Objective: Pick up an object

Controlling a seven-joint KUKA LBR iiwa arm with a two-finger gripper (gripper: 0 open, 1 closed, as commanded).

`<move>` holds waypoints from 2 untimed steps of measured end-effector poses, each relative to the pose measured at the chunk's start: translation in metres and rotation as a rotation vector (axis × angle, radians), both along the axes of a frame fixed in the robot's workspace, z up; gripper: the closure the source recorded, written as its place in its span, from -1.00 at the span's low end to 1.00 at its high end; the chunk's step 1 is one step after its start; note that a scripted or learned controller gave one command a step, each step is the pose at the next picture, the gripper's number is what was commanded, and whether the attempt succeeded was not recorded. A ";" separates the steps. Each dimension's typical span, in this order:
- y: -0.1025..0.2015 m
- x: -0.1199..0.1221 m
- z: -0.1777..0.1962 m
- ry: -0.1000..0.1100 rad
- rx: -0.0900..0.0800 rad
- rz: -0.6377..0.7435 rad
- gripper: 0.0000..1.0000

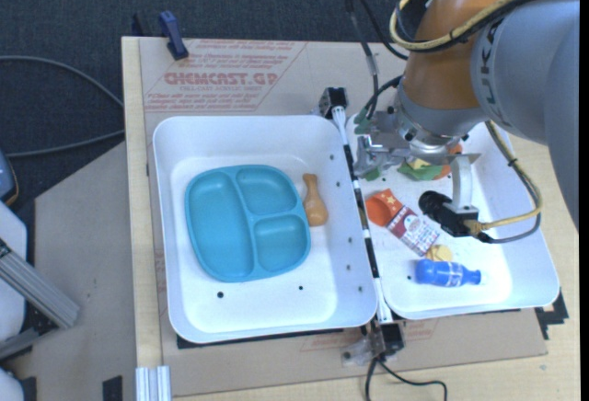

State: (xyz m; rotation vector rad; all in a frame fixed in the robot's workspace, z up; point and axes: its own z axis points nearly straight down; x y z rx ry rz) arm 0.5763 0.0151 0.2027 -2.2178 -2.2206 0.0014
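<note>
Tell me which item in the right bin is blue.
The small blue bottle, lying on its side near the lower rim of the right bin; the orange packet and red-white packet sit farther up the view.

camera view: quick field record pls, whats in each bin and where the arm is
left bin: blue divided tray; tan wooden piece beside the tray's right edge
right bin: orange packet; red and white packet; blue bottle lying on its side; green and yellow item partly under the arm
arm: reaches in from the right, over the right bin's upper part
pincer: at the right bin's upper left, close to the wall between the bins
grasp: cannot tell
</note>
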 end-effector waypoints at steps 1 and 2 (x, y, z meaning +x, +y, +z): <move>-0.007 0.031 -0.006 -0.004 -0.002 0.000 1.00; 0.005 -0.006 0.013 0.000 0.000 0.000 1.00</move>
